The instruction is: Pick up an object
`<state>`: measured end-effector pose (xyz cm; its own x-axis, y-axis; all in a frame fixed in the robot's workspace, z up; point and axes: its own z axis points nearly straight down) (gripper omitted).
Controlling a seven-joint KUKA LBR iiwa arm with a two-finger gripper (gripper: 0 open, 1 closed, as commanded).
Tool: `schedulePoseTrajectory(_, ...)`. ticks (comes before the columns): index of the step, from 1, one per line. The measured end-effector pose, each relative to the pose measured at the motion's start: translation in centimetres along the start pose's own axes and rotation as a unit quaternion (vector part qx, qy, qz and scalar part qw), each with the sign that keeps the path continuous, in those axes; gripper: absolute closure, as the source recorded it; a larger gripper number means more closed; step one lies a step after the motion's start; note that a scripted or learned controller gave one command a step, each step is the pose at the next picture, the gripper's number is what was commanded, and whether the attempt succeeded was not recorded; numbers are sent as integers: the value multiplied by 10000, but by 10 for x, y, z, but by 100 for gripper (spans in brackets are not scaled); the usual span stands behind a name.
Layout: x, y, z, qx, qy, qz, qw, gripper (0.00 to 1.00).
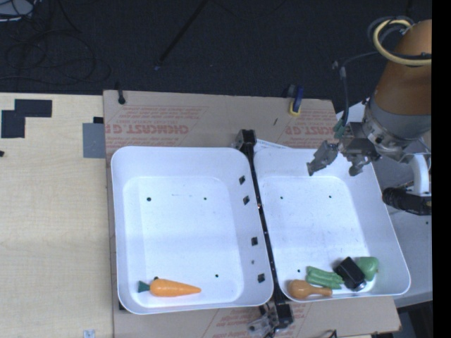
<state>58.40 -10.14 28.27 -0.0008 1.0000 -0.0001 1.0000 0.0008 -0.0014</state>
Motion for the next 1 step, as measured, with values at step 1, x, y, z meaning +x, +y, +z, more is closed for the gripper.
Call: schedulePoseTrajectory(1,-12,15,-205,-91,-21,-5,10000,0)
